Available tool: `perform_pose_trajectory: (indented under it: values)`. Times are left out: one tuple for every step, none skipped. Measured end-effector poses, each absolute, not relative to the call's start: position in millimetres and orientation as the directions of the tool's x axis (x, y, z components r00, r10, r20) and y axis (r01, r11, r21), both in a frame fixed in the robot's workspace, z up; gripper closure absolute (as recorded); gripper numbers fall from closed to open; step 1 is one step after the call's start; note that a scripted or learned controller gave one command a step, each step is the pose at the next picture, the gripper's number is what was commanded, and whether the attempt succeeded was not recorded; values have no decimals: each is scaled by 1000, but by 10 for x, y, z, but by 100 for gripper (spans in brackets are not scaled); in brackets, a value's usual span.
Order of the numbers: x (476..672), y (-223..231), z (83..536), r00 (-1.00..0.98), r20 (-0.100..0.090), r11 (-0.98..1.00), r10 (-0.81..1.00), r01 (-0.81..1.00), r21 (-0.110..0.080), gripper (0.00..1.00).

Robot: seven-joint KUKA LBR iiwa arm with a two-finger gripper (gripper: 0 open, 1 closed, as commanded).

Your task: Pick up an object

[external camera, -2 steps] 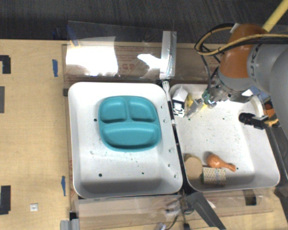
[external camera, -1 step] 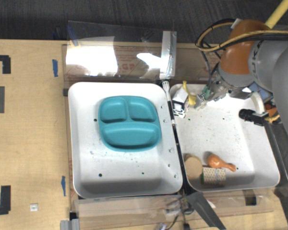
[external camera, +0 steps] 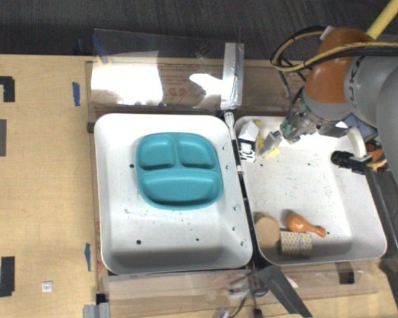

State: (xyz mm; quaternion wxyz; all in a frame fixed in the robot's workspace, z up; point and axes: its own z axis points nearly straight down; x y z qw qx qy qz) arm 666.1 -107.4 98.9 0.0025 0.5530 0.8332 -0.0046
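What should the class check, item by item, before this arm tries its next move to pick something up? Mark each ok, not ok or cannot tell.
1. Gripper over the right bin: ok, it is near the bin's upper left corner.
2. A thing between the fingers: cannot tell, too small and blurred.
3. Targets in the right bin: ok, an orange gourd-shaped toy, a patterned roll and a tan disc crowd its lower edge.
4. Free room around those targets: not ok, they lie close together against the wall.
5. Teal tray in the left bin: ok, flat and apart from the arm.
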Motion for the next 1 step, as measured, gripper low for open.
perform_pose_trajectory:
  values:
    - [5512,-1054,881,-555,-3,555,832,832,4,0]
